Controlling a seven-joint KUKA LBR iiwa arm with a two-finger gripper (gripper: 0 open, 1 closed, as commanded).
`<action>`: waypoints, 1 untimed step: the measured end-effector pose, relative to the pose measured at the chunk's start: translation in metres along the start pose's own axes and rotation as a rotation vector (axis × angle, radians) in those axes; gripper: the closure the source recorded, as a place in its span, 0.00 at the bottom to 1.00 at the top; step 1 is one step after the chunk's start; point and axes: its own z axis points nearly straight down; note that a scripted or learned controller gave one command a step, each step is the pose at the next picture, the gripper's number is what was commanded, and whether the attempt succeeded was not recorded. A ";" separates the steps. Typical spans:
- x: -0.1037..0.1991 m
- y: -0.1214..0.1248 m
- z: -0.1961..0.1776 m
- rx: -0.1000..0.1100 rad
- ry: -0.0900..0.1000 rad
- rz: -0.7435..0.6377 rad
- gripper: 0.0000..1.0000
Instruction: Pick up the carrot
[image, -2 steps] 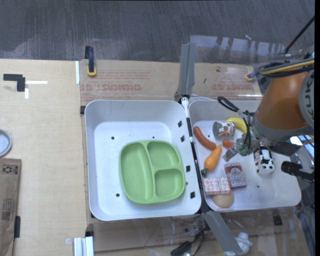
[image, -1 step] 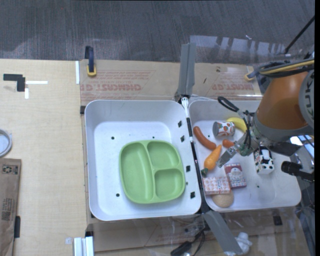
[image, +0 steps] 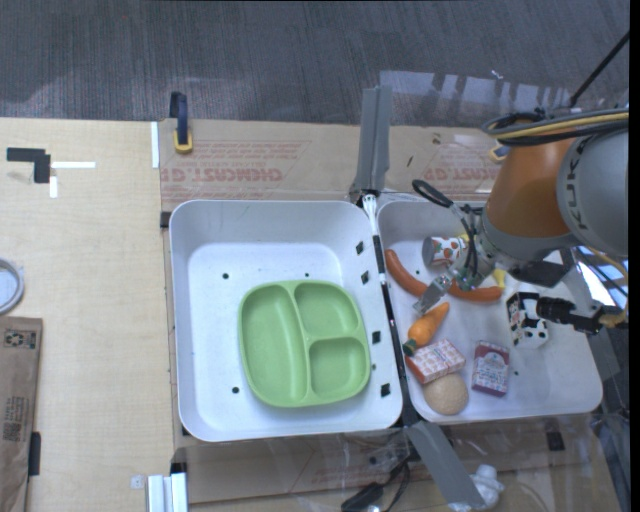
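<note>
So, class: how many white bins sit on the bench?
2. The left bin holds a green divided plate; the right bin holds the carrot and other toy foods. None looks hidden.

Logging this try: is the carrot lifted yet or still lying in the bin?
Still lying. The carrot rests on the right bin floor, with the claw just above its upper end.

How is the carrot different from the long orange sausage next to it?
The carrot is short, fat and tapered; the sausage is long, thin and even. The carrot is brighter orange, the sausage redder. The carrot lies lower in the right bin, the sausage higher. Both lie flat near the divider.
</note>
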 end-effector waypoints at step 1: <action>-0.001 0.000 -0.010 -0.002 -0.002 0.004 1.00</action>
